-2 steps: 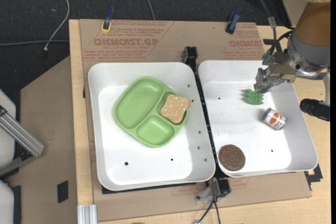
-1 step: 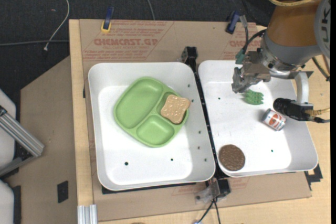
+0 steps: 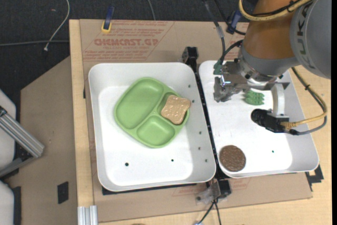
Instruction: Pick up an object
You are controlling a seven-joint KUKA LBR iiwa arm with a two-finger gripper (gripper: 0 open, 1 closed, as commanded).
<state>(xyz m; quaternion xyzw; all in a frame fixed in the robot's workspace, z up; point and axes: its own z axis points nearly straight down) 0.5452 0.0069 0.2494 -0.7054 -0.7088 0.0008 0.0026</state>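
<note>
Seen from above: two white bins side by side on a cardboard-covered desk (image 3: 131,39). In the left bin (image 3: 105,81), a green divided plate (image 3: 142,110) with a slice of toast (image 3: 175,108) on its right edge. In the right bin (image 3: 300,150), right of the plate: gripper (image 3: 227,89) lowered, grip state impossible to tell; small green toy (image 3: 255,97) just beside it; brown round cookie (image 3: 232,158) at the near edge.
</note>
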